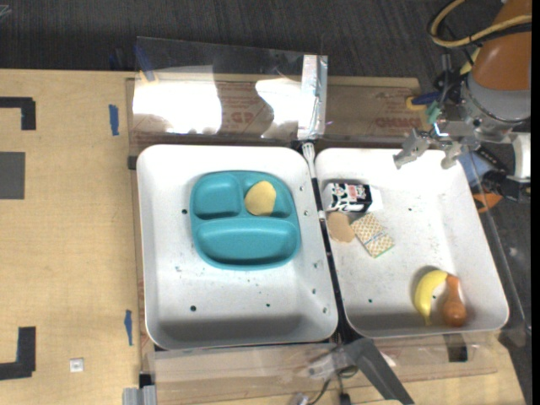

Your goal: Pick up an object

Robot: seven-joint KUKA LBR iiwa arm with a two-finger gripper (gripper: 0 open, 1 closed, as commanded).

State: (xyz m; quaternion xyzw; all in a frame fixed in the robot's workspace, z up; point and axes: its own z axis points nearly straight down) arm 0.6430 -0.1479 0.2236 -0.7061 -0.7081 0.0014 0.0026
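My gripper [429,153] hangs over the far right corner of the right bin [481,226], open, with nothing between its fingers. Well in front of it and to the left, the right bin holds a black-and-white carton [348,196], a tan round piece [340,227] and a checkered wafer [374,237]. A yellow fruit [429,292] and an orange-brown piece [455,302] lie together in the near right corner. In the left bin [160,251] a teal divided plate [245,239] carries a yellow round item [260,197].
A clear plastic sheet with a shiny strip [312,95] stands behind the bins. Yellow cables [464,15] loop above the arm at the top right. Flat wooden bench [67,243] lies to the left.
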